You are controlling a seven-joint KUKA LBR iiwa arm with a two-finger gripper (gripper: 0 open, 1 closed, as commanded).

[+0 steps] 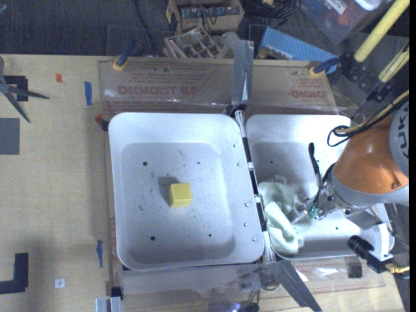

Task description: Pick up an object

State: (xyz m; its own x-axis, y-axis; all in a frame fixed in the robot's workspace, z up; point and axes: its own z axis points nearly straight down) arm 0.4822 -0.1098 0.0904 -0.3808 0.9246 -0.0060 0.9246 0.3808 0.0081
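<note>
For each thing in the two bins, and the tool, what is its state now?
yellow block: resting flat in the left bin, untouched.
white cloth: crumpled in the right bin, near the divider.
tool: low in the right bin, at the cloth's edge.

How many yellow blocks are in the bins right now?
1: a yellow block sits mid-floor in the left bin. The cloth in the right bin may hide more.

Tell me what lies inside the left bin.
A yellow block sits alone near the middle of the left bin, with a few dark specks around it. Whatever the block covers is hidden.
</note>
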